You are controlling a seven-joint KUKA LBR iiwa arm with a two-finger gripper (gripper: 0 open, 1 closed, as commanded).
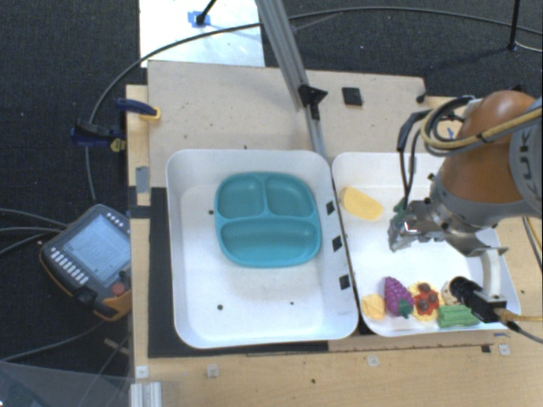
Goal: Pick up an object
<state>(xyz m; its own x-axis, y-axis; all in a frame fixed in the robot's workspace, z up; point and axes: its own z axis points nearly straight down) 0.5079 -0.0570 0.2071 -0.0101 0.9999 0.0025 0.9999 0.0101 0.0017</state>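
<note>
Over the right bin (373,312), the gripper (405,232) hovers mid-bin, jaws' state I can't tell. Toy food sits clustered along the near wall: purple grapes (395,295), yellow piece (362,203) apart, so it's probably lining up.

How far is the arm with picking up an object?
Done: the gripper is over the right bin, near the yellow piece. In hand: nothing visible between its fingers. Left: the grasp and lift; the yellow piece, grapes and the other toy food lie in the bin.
</note>
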